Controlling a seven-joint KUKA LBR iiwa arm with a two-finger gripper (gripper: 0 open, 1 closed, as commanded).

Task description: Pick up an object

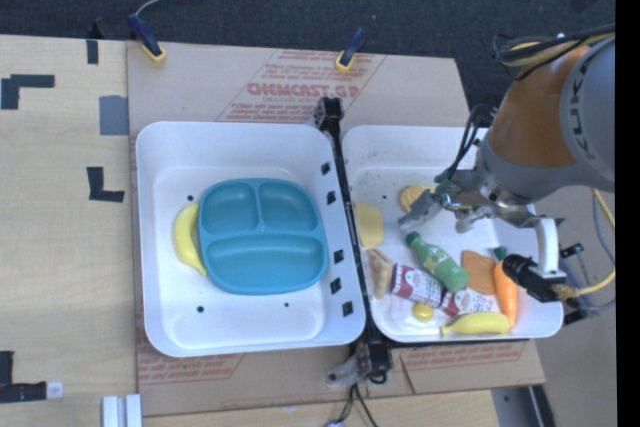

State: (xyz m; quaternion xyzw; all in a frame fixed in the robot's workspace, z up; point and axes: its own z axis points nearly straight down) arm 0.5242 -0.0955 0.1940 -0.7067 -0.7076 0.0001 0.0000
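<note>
My gripper [445, 213] hangs over the middle of the right bin [400, 147], open, with nothing between its fingers. Its left finger [419, 211] sits just below a small yellow piece [411, 194]. A green bottle [437, 260] lies just under the gripper, towards the front. Around the bottle lie a red and white packet [414, 285], an orange carrot [506, 291], a yellow banana [476, 323] and an orange wedge [478, 269]. A pale yellow piece [370, 224] and a brown piece [380, 271] rest by the bin's left wall.
The left bin [160, 315] holds a blue divided plate [263, 235] with a yellow banana [186, 237] at its left side. A black divider [340, 205] runs between the bins. The grey and orange arm [545, 135] covers the right bin's far right part.
</note>
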